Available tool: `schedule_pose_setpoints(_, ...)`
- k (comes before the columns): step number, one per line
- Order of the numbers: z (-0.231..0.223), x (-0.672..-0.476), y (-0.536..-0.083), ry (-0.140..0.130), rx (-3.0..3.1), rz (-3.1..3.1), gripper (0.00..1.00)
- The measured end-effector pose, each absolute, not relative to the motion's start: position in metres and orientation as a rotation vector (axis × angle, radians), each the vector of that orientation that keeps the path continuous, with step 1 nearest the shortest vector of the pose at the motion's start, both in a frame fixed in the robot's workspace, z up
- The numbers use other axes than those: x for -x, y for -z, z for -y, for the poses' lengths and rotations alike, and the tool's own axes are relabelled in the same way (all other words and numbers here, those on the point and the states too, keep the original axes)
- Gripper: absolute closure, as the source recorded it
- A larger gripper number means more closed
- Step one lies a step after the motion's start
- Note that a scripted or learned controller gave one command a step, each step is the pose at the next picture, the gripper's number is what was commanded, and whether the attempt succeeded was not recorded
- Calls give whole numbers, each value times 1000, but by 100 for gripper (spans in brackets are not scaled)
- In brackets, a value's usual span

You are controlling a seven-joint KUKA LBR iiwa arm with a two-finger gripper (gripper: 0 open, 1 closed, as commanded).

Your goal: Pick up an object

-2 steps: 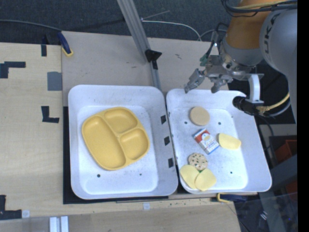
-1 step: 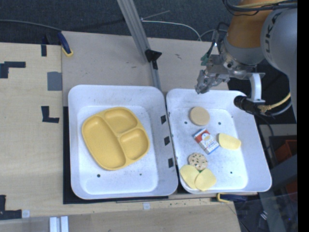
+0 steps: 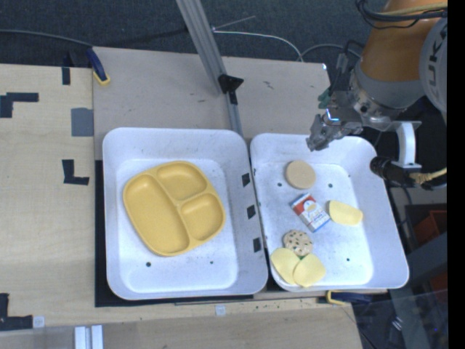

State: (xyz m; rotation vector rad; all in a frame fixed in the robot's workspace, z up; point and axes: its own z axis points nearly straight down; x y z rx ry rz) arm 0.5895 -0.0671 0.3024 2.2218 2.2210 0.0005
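Note:
The right bin (image 3: 378, 264) holds a tan round disc (image 3: 300, 174), a small red and white box (image 3: 310, 212), a pale yellow lump (image 3: 345, 213), a speckled cookie (image 3: 297, 241) and two yellow chip-like pieces (image 3: 298, 267). My gripper (image 3: 320, 138) hangs over the bin's far rim, up and to the right of the tan disc. Nothing shows between its fingers.
The left bin (image 3: 116, 195) holds a yellow divided plate (image 3: 173, 206). A slanted metal bar (image 3: 207, 42) runs from the top down to the seam between the bins. The bench's wooden surface (image 3: 43, 195) lies to the left.

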Motion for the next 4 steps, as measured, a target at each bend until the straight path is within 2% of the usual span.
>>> schedule_pose_setpoints(1, 67, -590, -300, 2, -2222, -2223, 0)
schedule_pose_setpoints(2, 8, -556, -185, 11, -2224, -2231, 0)
schedule_pose_setpoints(3, -58, -598, -161, 8, -2225, -2204, 0)
schedule_pose_setpoints(4, -66, -673, -289, -10, -2214, -2220, 0)
